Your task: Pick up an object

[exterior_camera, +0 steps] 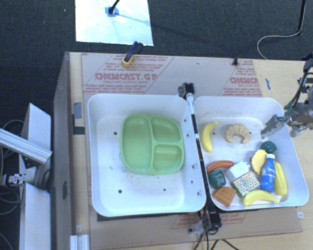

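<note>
Hovering at the 3 o'clock edge of the frame, the tool (pixel 275 124) hangs over the right bin's (pixel 250 104) upper right corner with nothing visible in it; whether it is released or clenched I cannot tell, since it is small and blurred. Nothing looks lifted, so I judge the pick not yet begun. All candidate things lie in the right bin: a croissant (pixel 238 134) near its middle, a banana (pixel 208 135) at 9 o'clock from that, and toward 5 o'clock a crowded heap with a blue bottle (pixel 268 173), a lemon (pixel 258 160), a sausage (pixel 219 166), a checked block (pixel 245 183), a waffle (pixel 224 196) and a second banana (pixel 261 197). A dark green piece (pixel 268 146) sits closest, just at 6 o'clock from the tool. The left bin (pixel 107 155) carries a green tray (pixel 151 143) alone. Left to do, by my reading: choose a thing, descend, close on it and raise it; the croissant, lying apart from its neighbours, seems the easiest target
</note>
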